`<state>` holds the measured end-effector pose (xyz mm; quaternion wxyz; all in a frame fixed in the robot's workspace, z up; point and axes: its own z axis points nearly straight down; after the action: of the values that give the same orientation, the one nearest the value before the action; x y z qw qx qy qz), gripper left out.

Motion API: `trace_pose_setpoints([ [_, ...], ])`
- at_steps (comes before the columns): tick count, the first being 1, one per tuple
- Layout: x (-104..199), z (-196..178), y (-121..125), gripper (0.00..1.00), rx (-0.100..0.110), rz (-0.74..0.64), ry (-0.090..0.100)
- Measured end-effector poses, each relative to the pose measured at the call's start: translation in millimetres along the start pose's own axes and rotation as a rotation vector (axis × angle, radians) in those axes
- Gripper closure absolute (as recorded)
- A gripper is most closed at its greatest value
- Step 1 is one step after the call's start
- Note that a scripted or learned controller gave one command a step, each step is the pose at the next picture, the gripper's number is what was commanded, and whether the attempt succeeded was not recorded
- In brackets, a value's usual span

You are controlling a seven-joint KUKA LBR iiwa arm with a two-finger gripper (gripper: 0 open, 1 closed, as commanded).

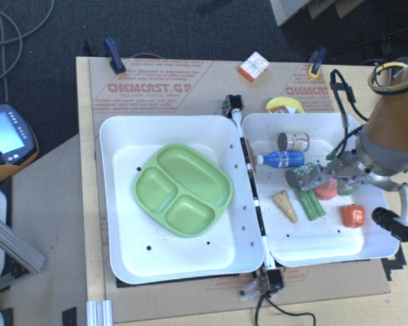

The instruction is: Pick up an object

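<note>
In the right white bin (313,253), nearest, lie an orange-red round toy (353,215), a tan cone (285,205) and a green stick (311,204). The gripper (311,178) hangs above a grey-green lump; whether its fingers are released or clenched, I cannot tell. Farther back lies a blue plastic bottle (283,159).

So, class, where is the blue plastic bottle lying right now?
The blue plastic bottle lies in the right white bin, near its left wall, just below a small grey can.

right bin (313,250) | blue bottle (280,159) on its side | tan cone (285,205) | orange-red fruit (353,215)
</note>
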<state>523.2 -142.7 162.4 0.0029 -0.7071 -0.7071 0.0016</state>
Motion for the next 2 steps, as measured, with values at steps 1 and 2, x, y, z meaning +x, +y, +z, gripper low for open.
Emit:
trace_pose_setpoints([
  [1, 23.2, 82.3, -8.8, 0.0, -0.001, 0.0, 0.0],
  [2, 22.1, 68.4, -7.8, 1.0, -0.006, 0.002, -0.001],
])
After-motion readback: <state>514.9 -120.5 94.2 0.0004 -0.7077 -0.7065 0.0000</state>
